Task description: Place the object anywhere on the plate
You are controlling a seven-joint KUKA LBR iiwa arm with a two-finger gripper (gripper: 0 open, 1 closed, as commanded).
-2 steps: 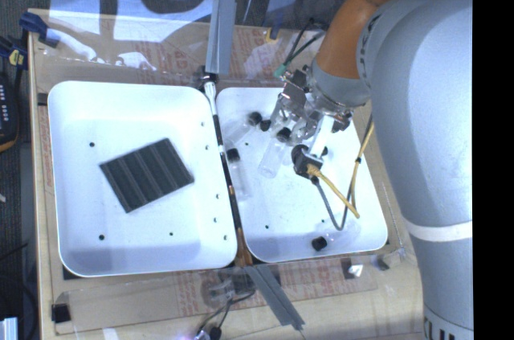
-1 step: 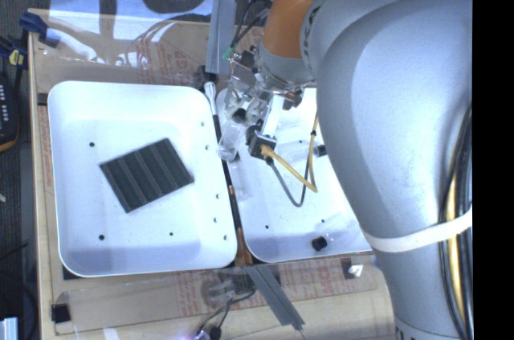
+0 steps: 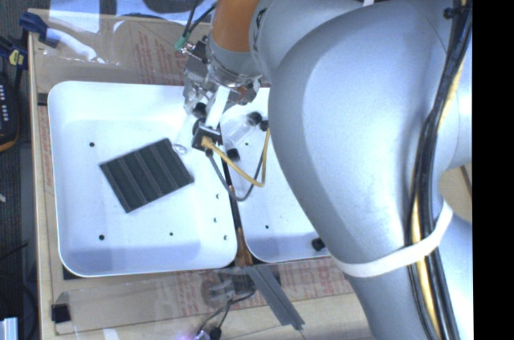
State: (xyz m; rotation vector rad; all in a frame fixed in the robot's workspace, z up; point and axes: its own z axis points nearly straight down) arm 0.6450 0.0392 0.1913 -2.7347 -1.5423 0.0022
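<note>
A dark ribbed rectangular plate [image 3: 147,174] lies flat and turned at an angle in the left white bin [image 3: 72,113]. My gripper [image 3: 188,134] hangs over the right part of that bin, just above and beside the plate's upper right corner. A small pale, glinting thing [image 3: 181,147] sits right at the gripper's tip by that corner; I cannot tell what it is or whether it is held. The grey arm with its orange band [image 3: 237,5] covers most of the right bin.
The right white bin [image 3: 277,230] shows only its near left part. A small dark thing [image 3: 319,244] peeks out at its front edge under the arm. A metal bracket [image 3: 269,298] lies on the bench below the bins.
</note>
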